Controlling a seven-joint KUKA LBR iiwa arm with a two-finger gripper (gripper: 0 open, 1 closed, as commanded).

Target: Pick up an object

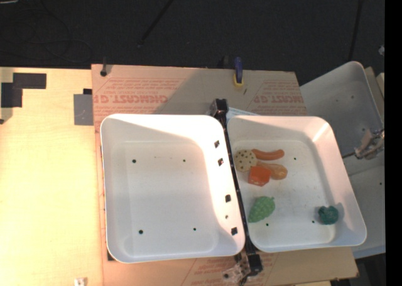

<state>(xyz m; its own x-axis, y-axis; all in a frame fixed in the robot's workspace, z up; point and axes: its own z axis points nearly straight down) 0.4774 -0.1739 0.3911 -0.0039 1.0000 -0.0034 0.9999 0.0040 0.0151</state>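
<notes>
**A:** Where are the things to pick?

**B:** All in the right bin [326, 131]. Near its left wall there is a tight cluster: a sausage [269, 154] at the back, a cookie [244, 159] just beside the sausage's left end, a red piece [258, 176] in front of them, and an orange piece [277, 171] touching the red one on its right.

**A:** Anything standing alone?

**B:** Two things. A green lump [261, 209] lies nearer the front, close to the left wall and apart from the cluster. A teal lump [327, 215] sits in the front right corner, just beside the wall and well apart from everything else.

**A:** So what crowds a grasp?

**B:** In the cluster, each piece has a neighbour touching it or just beside it. The teal lump has the corner walls close by. The green lump has bare floor on its right and front.

**A:** And the claw, spread or pressed together?

**B:** I cannot tell.

**A:** What else is around?

**B:** The left bin [125, 146] stands edge to edge with the right one, and black clips [227, 198] sit along the shared rim. Both bins rest on a cardboard sheet [157, 93] with red print. A blue clamp [238, 70] stands at the sheet's back edge. The pale desk [44, 184] runs off to the left, with dark squares [81, 107] on it. A pale grey panel [352, 90] lies to the right of the bins, and cables [163, 8] trail over the dark floor behind.
</notes>
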